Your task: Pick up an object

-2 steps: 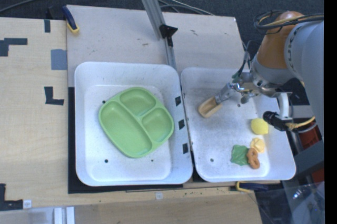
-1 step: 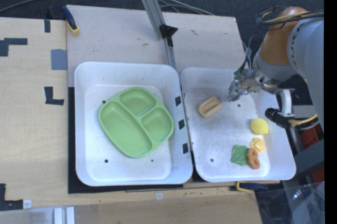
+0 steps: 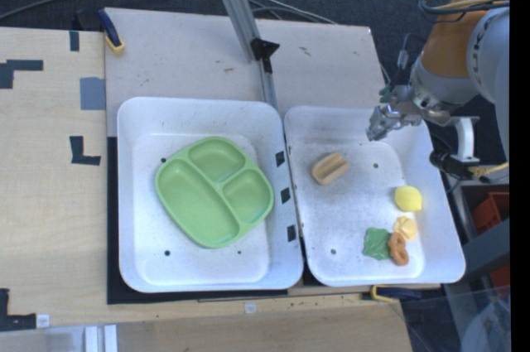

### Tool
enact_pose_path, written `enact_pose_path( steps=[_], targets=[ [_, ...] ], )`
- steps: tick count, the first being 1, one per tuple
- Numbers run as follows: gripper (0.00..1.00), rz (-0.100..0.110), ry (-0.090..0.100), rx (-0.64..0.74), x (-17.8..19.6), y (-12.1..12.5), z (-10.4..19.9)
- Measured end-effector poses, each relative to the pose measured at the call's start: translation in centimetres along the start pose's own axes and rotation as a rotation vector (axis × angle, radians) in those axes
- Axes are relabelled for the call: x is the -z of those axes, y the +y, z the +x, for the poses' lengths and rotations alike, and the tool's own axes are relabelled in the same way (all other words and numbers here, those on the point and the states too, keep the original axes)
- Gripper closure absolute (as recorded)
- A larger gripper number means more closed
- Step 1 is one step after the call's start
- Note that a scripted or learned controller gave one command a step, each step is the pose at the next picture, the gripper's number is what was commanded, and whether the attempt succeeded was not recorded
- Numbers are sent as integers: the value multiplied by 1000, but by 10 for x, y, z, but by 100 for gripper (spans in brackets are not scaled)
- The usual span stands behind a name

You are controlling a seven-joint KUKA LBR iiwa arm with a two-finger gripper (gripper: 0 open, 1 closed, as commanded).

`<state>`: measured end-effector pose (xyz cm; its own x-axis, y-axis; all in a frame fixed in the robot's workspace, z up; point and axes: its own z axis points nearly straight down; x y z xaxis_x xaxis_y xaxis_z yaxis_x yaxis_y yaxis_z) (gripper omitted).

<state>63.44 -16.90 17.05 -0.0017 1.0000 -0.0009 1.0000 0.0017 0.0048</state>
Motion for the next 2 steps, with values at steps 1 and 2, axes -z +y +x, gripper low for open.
enact_pose_path(
  steps=[1,2],
  targets=[
    [100,-1,-1,0,60,4,-8],
    [100,3,1,0,78,5,-7]
  ],
)
